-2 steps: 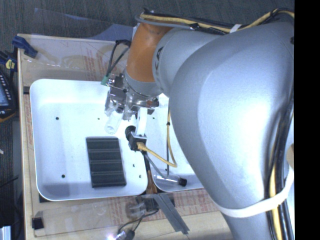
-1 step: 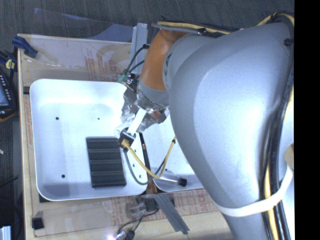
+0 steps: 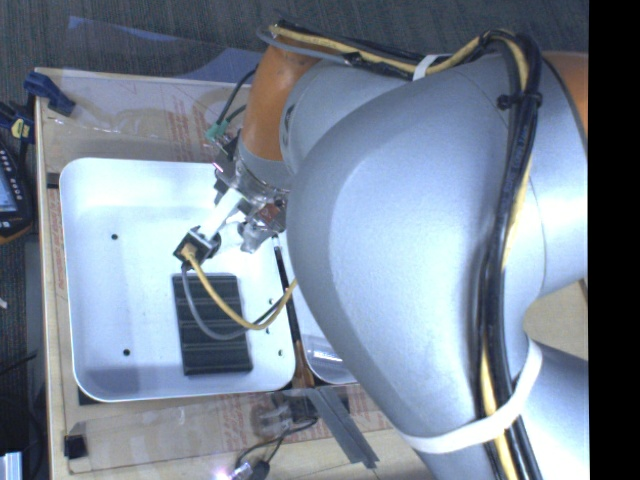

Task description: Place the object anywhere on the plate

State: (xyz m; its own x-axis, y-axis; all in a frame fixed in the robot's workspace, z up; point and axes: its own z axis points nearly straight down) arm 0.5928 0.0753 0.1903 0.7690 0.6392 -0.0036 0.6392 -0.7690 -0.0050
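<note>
Looking down, you see a pale wooden bench (image 3: pixel 150 418) on dark carpet | shallow white plastic bin (image 3: pixel 90 268) on it holds a dark ribbed rectangular block (image 3: pixel 212 340) | grey gripper (image 3: pixel 235 230) sits just above the block | grip state: you cannot tell.

Wooden bench (image 3: pixel 150 418) bearing white bin (image 3: pixel 90 268)

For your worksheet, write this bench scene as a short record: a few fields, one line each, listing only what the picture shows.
arm: grey arm with orange band, reaching in from the right over the bins
hand: the hand is above the left bin
left bin: white bin, shallow
dark object: ridged black slab lying flat in the left bin
cable: yellow cable looping across the slab
hand's grasp: cannot tell
</note>
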